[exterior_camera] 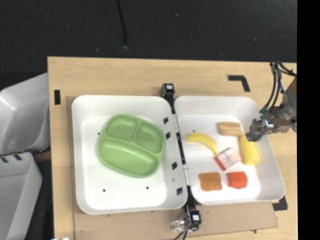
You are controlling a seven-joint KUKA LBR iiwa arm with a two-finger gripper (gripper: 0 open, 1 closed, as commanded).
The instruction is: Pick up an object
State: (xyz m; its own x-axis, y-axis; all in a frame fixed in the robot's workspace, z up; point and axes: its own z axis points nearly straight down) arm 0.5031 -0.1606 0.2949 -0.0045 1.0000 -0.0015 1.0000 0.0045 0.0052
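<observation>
On the pale wooden worktop (pixel 125 76), my pincer (pixel 255 132), its grip state unreadable, hangs over the yellow oblong plastic piece (pixel 249 151), which could slide against the right white bin's wall (pixel 270 176).

The jaws (pixel 256 131) are a small dark grey assembly with pale metallic glints, blurred and hard to read in detail. Behind them sits a blocky grey wrist body (pixel 282 118), above which thin dark cables (pixel 274 86) loop upward, with a sliver of brownish orange just beside those cables
</observation>
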